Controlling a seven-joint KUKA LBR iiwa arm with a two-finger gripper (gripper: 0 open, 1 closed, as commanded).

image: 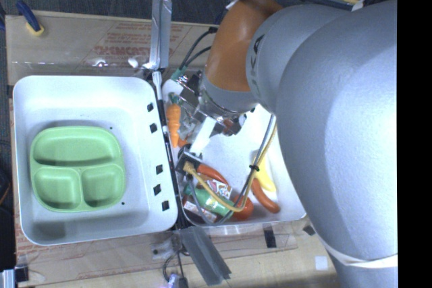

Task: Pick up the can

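While the big grey arm with its orange band (236, 44) leans in over the right-hand shallow white bin (287, 209), its bulk hides most of that bin from where I stand. The claw (202, 135) hangs low over the bin's left side, next to the divider, and I cannot tell from here whether it has anything in it.

What I take for the can (206, 202), a cylinder with a green and red label, lies on its side in the bin's near-left corner among an orange carrot-shaped toy (174, 121), a red pepper-like piece (264, 200) and a yellow object (267, 179). It sits just below the claw, apparently apart from it. The left bin (81, 98) holds a light-green three-compartment plastic tray (77, 168), well away from the action.
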